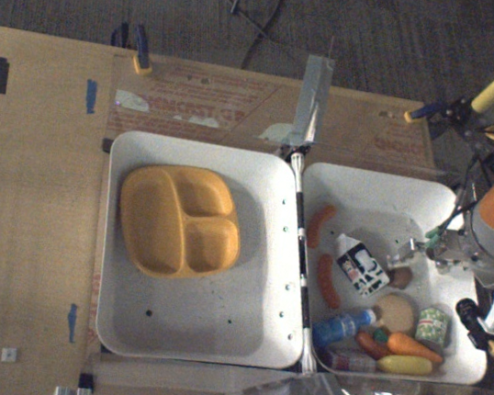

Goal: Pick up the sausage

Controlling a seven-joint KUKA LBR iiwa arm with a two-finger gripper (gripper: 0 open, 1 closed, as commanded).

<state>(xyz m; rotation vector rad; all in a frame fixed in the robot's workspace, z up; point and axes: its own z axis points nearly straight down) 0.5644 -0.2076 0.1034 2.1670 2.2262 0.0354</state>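
camera view: sausage (320, 225) in right bin (374, 186); tray (180, 220) left.

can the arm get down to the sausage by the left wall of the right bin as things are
Probably yes. The sausage lies bare on the right bin floor with nothing on top, and the gripper hovers across the same bin. The bin's left wall close beside it may crowd the jaws.

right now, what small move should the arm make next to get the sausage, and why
Probably shift the gripper toward the bin's left wall: it sits right of the milk carton, while both sausages, one above the other, lie beyond that carton along the right bin's left wall.
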